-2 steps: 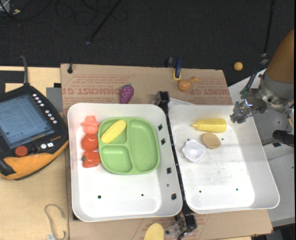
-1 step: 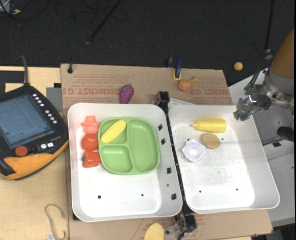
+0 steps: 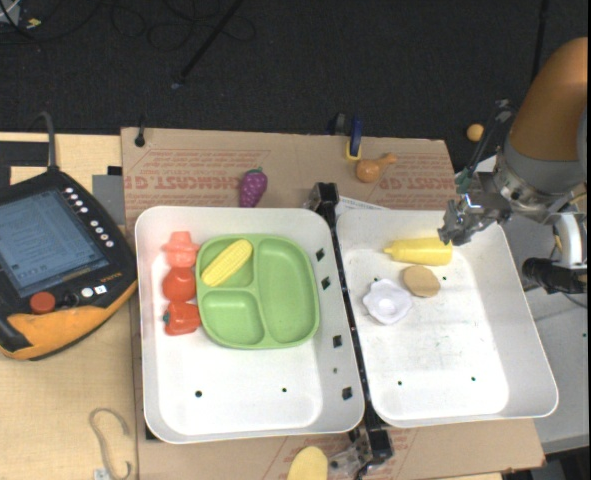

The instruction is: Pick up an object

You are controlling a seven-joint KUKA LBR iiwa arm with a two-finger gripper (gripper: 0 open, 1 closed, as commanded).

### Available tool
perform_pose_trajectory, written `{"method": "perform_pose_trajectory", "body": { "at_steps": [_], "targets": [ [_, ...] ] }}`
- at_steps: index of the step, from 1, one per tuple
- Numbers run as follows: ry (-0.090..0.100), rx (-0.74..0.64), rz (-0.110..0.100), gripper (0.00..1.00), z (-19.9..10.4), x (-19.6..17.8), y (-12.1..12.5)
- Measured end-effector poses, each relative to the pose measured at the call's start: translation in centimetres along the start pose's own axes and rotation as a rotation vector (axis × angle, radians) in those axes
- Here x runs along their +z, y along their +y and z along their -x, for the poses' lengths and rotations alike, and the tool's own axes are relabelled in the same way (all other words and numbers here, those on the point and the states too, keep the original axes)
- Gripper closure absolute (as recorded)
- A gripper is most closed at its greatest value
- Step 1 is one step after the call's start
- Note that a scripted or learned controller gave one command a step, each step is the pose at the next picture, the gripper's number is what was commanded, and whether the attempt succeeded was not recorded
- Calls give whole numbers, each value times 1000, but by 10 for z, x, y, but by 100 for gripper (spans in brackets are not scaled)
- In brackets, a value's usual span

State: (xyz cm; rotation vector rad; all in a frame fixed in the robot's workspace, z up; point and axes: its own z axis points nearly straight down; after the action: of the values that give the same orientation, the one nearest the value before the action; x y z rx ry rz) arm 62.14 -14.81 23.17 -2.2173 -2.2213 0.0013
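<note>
I am watching two white bins side by side on a cardboard sheet. The right bin (image 3: 495, 368), in the right half of the frame, holds a yellow bottle (image 3: 420, 252) lying on its side near its upper edge, with a tan potato (image 3: 422, 281) just below it and a white cup (image 3: 386, 301) to the lower left of that. The left bin (image 3: 235, 388) holds a green tray (image 3: 258, 293) with a corn cob (image 3: 224, 261) in one compartment, and red toys (image 3: 179, 283) beside the tray.

My worry is the crowding: the bottle, potato and cup lie close together, so a descent aimed slightly low in the frame could strike the potato or push the bottle away. The bottle's rounded side could also roll out of a pinch.

The claw (image 3: 455, 230) sits at the upper right, right at the bottle's right end (contact I cannot confirm). It is small and dark here, so I cannot tell how far open it is, and I see nothing held in it.
</note>
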Motion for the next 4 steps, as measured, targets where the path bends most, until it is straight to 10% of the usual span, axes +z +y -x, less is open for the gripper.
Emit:
{"method": "perform_pose_trajectory", "body": {
  "at_steps": [4],
  "targets": [
    [-1, 2, -1, 100, -154, 15, -59]
  ]
}}
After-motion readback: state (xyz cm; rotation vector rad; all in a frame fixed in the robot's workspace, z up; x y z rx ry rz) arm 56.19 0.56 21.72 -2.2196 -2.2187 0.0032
